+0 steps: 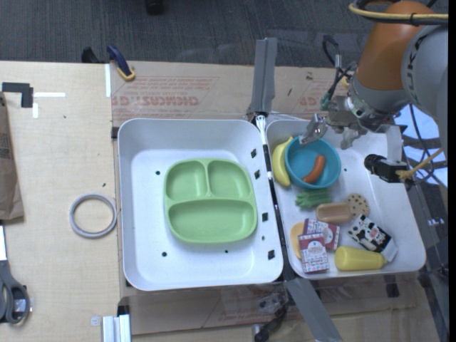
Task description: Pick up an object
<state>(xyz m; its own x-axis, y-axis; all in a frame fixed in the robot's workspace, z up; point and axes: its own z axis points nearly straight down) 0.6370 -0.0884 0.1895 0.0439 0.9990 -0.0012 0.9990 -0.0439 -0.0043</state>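
Note:
My gripper (331,135) hangs over the back of the right bin (406,212), just above the far rim of a blue bowl (299,164). Its two fingers (314,130) stand apart, open, and nothing is held between them. In the bowl lies an orange sausage (314,168). A yellow banana (279,164) leans against the bowl's left side. Toward the front of that bin lie green beans (310,199), a tan bun (335,212), a cookie (358,204), a cow-patterned carton (370,235), two red-and-white boxes (314,246) and a yellow piece (360,258).
The left bin (135,212) holds a green divided plate (210,199). On the bench to the left lie a tape ring (92,214), scissors (11,301) and a blue clamp (121,63). A black fitting (381,166) and cables sit at the right bin's right edge.

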